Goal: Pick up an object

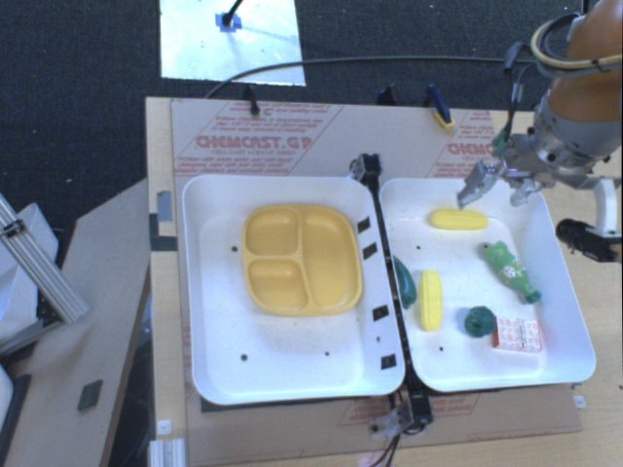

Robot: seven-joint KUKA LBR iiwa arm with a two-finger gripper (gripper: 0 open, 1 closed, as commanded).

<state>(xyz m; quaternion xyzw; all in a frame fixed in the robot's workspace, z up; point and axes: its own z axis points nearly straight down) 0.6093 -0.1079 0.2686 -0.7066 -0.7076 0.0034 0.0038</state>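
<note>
On the worktop (pixel 292 125), the left bin (pixel 209 290) bears a yellow divided plate (pixel 300 259), while the right bin (pixel 565 329) holds the pickable things: 2 yellow corn pieces (pixel 458 220), a green bottle (pixel 509 270), a dark green lump (pixel 479 321) and a small red-and-white packet (pixel 517 334). The claw (pixel 497 185) hangs with fingers spread and nothing between them, just above the far corn piece. A good grasp, I judge, means centring over that corn, straddling its narrow width, then descending straight before closing.

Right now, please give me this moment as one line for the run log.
arm: above right bin's far edge | gripper: open, holding nothing | nearest: yellow corn cob | left bin: yellow divided plate | pick: not yet done
</note>
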